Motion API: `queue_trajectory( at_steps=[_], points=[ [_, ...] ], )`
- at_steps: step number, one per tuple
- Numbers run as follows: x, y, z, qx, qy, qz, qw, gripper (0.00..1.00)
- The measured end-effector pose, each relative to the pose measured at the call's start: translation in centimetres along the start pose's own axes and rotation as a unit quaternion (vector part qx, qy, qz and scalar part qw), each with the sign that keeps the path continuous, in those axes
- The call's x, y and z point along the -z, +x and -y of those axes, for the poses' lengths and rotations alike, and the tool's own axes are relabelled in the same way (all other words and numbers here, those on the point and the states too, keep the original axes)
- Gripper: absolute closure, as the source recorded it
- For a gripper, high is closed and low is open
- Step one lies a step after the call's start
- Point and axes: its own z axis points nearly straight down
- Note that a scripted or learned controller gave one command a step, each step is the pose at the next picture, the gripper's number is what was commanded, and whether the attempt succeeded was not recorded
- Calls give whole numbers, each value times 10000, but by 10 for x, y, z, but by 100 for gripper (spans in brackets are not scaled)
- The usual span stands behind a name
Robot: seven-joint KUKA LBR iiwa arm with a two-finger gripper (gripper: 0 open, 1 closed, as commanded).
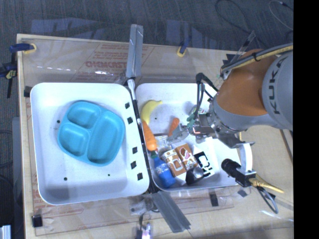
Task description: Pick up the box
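The box (180, 159) is a small brown and orange carton with white markings. It lies tilted in the near middle of the right bin (164, 94). My gripper (192, 128) hangs over the same bin, a little beyond the box and to its right, above the bin floor. The box lies apart from the gripper, among other items. The grey arm with its orange band (244, 91) reaches in from the right and hides the bin's right side.
A banana (150, 109) and two carrots (149, 137) (173, 126) lie left of the gripper. A blue bottle (163, 171) and a black and white object (201, 167) flank the box. The left bin holds a blue divided plate (91, 132).
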Motion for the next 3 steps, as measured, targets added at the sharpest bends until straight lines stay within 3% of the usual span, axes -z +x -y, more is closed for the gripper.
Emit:
queue_trajectory(
  at_steps=[1, 2, 3],
  points=[
    [88, -50, -40, 162, -15, 8, 9999, 0],
    [-43, -19, -25, -375, 10, 3, 9993, 0],
    [-132, -38, -34, -629, -95, 19, 9980, 0]
  ],
)
